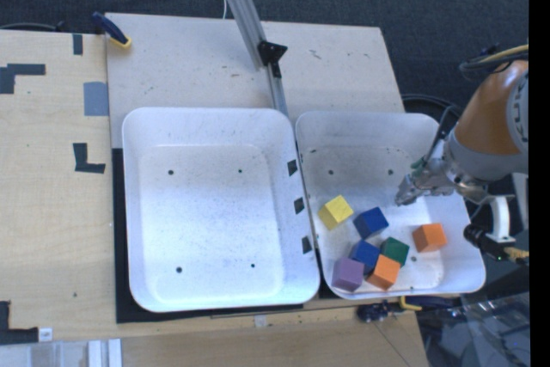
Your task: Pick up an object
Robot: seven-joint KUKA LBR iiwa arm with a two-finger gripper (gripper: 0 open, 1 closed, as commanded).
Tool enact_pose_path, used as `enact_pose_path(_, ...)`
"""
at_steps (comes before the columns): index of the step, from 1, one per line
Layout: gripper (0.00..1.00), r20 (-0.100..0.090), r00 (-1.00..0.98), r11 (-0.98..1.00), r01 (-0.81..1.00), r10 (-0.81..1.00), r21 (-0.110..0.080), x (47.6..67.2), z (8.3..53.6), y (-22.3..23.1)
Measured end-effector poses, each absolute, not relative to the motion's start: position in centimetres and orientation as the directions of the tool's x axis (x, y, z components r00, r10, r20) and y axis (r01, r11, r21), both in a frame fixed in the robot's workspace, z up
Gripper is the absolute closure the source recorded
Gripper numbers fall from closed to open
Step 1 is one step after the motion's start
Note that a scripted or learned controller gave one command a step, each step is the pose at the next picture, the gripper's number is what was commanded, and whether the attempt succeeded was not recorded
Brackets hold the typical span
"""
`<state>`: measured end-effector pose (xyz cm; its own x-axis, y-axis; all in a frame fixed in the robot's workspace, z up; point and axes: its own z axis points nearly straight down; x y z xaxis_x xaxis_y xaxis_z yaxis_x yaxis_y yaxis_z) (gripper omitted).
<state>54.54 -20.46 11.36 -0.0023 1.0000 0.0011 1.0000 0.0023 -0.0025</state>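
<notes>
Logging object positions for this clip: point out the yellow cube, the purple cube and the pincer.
yellow cube (337,210), camera view, on its top face.
purple cube (348,272), camera view, on its top face.
pincer (406,198), camera view, at its tip above the right bin's floor.

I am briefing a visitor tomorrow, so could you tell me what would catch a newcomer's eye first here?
First, the cluster of coloured cubes in the right bin: a yellow cube, two blue cubes, a green cube, a purple cube and two orange cubes. Next, the arm's gripper above that bin's right side, near the cubes.

Cubes (371,247) in right bin (361,133)
</notes>
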Motion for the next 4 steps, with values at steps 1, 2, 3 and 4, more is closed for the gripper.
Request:
enact_pose_path(1,1.00,-0.001,-0.001,0.001,1.000,1.000,0.002,54.3,15.6,-20.3)
enact_pose_path(2,1.00,-0.001,-0.002,0.002,1.000,1.000,0.004,55.0,20.0,-20.0)
enact_pose_path(3,1.00,-0.002,-0.002,0.002,1.000,1.000,0.004,55.1,24.3,-20.3)
enact_pose_path(4,1.00,0.000,-0.002,0.002,1.000,1.000,0.001,55.2,26.2,-20.2)
